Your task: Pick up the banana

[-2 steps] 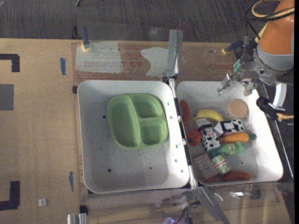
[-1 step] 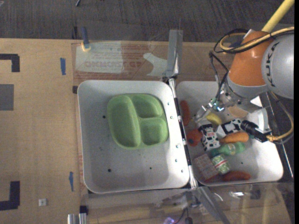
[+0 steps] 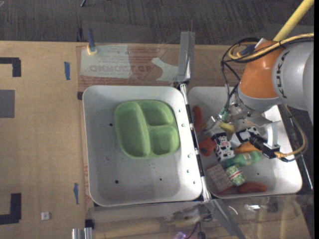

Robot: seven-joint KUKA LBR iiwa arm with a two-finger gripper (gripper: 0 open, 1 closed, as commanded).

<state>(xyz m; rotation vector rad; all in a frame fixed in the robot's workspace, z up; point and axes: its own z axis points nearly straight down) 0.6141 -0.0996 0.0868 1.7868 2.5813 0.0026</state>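
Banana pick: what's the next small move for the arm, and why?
Probably a short, slow descent straight down. The end effector sits low in the right bin, just above the banana, which is partly hidden and crowded by other toys.

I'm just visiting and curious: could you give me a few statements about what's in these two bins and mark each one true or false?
1. The green divided plate lies in the left bin. True.
2. The banana lies on that plate. False: it is in the right bin, close by the gripper.
3. The arm reaches over the left bin. False: it is over the right bin.
4. A green bottle lies in the right bin. True.
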